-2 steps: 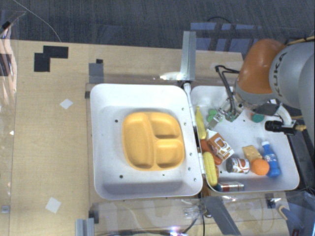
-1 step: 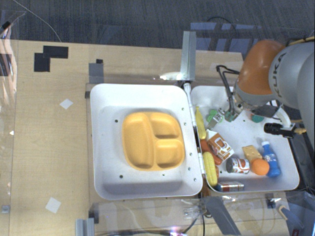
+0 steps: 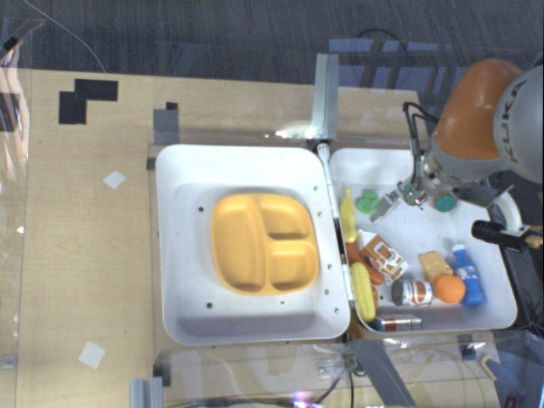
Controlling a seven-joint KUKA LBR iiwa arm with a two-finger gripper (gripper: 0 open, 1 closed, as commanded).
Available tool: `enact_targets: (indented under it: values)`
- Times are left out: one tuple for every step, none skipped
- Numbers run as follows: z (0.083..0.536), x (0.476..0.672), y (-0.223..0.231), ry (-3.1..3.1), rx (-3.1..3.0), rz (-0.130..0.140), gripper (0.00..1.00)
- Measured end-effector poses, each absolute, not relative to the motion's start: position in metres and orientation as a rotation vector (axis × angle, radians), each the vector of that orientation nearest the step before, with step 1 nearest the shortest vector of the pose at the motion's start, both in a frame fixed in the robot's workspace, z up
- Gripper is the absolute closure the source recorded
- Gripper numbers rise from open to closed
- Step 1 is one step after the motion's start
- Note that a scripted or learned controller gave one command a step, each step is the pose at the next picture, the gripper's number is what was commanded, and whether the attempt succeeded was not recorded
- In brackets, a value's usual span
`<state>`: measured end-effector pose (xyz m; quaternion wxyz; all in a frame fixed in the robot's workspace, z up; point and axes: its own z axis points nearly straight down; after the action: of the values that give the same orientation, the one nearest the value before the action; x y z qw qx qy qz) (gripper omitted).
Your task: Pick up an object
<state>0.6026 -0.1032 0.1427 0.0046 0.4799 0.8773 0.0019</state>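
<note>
Over the right bin (image 3: 508, 317), jaws (image 3: 393, 202) pointing left, seemingly parted with nothing between them, just beside a green toy (image 3: 367, 201). Below: corn cob (image 3: 363, 285), orange ball (image 3: 450, 289), can (image 3: 411, 292), blue bottle (image 3: 467, 274). Left bin (image 3: 170, 253) holding a yellow tray (image 3: 262, 242).
</note>
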Motion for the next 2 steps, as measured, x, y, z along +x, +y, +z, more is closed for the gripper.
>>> enact_targets:
  values:
    - [0.089,0.609,-0.153,2.761,1.475,0.006,0.00]
    - [0.089,0.661,-0.136,2.783,1.447,0.000,0.00]
